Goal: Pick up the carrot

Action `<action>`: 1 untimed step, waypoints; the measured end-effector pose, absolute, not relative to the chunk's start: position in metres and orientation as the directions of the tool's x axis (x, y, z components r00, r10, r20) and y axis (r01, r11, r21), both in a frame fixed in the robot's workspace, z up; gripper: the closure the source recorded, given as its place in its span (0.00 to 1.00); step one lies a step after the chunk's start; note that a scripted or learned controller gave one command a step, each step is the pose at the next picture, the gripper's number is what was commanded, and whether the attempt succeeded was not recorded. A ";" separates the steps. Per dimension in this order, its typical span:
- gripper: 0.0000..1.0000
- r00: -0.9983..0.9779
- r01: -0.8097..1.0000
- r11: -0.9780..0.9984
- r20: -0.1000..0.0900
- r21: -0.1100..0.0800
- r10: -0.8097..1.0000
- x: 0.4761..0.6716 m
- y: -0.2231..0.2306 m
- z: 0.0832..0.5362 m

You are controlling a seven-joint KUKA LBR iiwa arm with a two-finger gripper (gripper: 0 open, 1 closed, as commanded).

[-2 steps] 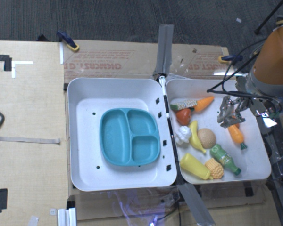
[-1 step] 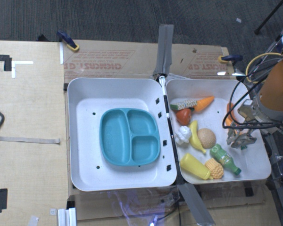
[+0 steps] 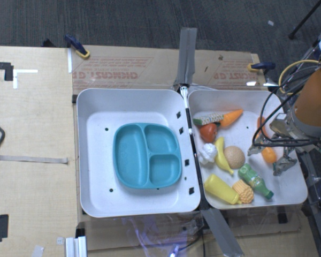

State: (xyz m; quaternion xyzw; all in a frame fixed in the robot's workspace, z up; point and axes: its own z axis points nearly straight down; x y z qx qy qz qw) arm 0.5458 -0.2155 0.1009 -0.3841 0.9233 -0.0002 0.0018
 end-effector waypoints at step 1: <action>1.00 -0.706 -0.708 0.706 -0.008 -0.007 -0.708 0.549 -0.215 0.112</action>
